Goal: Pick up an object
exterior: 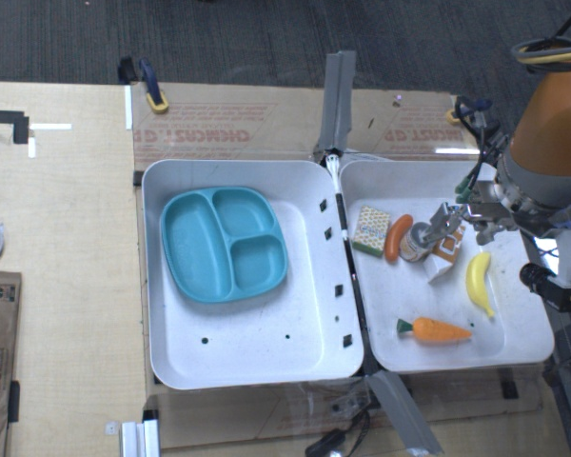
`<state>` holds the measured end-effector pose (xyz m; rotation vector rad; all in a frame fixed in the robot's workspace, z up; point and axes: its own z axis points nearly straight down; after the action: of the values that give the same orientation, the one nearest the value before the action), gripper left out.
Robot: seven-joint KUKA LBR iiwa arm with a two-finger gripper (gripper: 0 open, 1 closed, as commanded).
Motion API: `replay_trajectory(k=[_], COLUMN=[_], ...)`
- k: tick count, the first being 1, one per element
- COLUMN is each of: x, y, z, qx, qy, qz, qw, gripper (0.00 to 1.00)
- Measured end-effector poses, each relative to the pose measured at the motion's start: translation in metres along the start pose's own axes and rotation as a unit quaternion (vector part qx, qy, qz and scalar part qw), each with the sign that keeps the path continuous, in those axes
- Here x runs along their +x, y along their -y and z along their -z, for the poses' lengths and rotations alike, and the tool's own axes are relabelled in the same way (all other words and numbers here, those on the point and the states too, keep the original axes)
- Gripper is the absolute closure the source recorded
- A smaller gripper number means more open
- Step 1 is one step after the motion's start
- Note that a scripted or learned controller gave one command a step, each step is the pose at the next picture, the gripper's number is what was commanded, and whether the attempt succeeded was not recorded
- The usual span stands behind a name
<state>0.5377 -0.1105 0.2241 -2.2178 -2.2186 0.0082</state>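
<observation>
You are looking down at a slant on two shallow white bins set side by side on a bench. The left bin holds a blue plate with three compartments, lying flat toward its far left part. The right bin holds the small things. The grey arm with its orange band reaches in from the right, and its pincer is down in the middle of the right bin. You cannot tell from this view how wide its fingers stand or whether anything sits between them. It is pressed in among a close cluster: a small metal can just to its left, and an orange and white carton right beneath it. Left of the can lies an orange-red sausage-shaped toy, and left of that a speckled green and cream block. A yellow banana lies to the right and nearer. An orange carrot with a green top lies nearest, well apart from the pincer.
</observation>
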Motion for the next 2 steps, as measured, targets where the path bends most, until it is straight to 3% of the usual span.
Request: replay_trajectory(k=[1, 2], x=[-0.017, -0.031], y=[-0.051, -0.118], z=[-0.095, -0.115], qx=[-0.002, -0.018], qy=[0.0, 0.006], qz=[-0.034, 0.009], qw=[0.9994, 0.9998], gripper=[0.0, 0.0])
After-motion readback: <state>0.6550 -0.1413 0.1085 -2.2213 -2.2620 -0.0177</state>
